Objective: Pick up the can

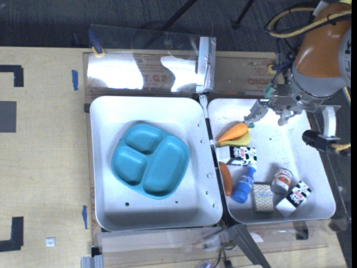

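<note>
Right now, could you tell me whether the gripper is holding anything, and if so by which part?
Nothing is held. The gripper hangs open over the right bin, above the carrot; the can lies apart from it, untouched.

Grey arm (326,66), orange band, yellow-black cables, metal fingers (257,113)

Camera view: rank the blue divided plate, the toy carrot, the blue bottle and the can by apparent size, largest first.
1. Blue divided plate, by far the largest.
2. Toy carrot.
3. Blue bottle, close to the carrot; that order is unsure.
4. Can, smallest.
</note>
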Motion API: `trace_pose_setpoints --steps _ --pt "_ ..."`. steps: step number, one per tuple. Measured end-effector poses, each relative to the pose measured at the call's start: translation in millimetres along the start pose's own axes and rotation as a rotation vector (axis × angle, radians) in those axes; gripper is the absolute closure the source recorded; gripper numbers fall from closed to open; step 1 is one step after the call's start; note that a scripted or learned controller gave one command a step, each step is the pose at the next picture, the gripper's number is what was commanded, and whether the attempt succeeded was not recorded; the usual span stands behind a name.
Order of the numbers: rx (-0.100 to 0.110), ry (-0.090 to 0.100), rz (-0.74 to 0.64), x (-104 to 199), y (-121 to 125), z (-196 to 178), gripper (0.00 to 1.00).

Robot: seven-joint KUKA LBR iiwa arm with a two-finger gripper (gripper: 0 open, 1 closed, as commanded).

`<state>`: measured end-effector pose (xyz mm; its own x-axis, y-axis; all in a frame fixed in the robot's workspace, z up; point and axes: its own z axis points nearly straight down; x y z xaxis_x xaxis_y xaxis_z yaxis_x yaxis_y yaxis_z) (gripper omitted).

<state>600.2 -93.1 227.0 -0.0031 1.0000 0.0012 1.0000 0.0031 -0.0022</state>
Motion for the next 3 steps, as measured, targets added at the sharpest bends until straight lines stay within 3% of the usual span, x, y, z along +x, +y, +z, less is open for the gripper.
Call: trace_pose_setpoints --steps 1,2,3 --pt "-0.004 -0.003 -0.156 12 -42 -204 0.0" --pt "0.0 -0.001 -0.226 61 -97 -208 0.0" --pt "0.002 -0.001 -0.202 133 -121 -207 0.0"
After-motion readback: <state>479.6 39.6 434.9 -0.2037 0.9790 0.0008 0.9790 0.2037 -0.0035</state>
